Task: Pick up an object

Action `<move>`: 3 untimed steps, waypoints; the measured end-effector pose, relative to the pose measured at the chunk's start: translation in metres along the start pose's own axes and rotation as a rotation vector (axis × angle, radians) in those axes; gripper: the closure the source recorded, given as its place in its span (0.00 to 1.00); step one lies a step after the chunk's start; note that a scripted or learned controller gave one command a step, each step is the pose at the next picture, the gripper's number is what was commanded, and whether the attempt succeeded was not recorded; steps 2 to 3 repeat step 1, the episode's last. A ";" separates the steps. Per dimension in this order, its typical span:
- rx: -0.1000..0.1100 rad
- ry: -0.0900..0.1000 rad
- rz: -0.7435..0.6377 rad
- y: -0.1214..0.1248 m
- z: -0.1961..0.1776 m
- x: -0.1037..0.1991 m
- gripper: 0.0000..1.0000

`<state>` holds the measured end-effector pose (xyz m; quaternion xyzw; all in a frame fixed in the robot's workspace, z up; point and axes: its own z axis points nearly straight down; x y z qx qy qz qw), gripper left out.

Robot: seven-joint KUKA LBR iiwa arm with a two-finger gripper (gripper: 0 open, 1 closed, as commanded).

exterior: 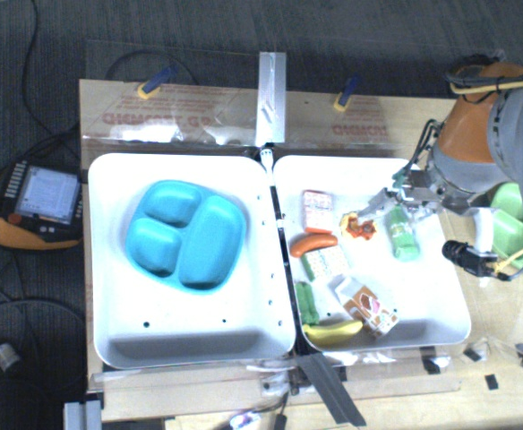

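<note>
- Tabletop (100, 106): pale wood board, clear plastic sheet clipped along far edge, dark carpet floor (55, 25) around, cables trailing.
- Left bin (109, 330): holds blue divided tray (186, 233).
- Right bin (441, 307): pink packet (316, 209), orange sausage-shaped toy (313, 242), green bottle (404, 238), banana (333, 332) at near rim, small carton (369, 307), small orange-red item (361, 227).
- Arm reaches in from right, orange band visible; claw (396, 200) low over right bin, just beside green bottle and orange-red item.
- Claw opening: cannot tell; nothing seen gripped.
- Handheld screen device (38, 202) on floor left of tabletop.
</note>
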<state>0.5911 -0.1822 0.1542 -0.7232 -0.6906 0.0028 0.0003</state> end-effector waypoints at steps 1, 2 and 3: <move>-0.014 0.013 0.103 0.025 0.054 -0.029 0.00; -0.014 0.013 0.103 0.025 0.054 -0.029 0.00; -0.014 0.013 0.103 0.025 0.054 -0.029 0.00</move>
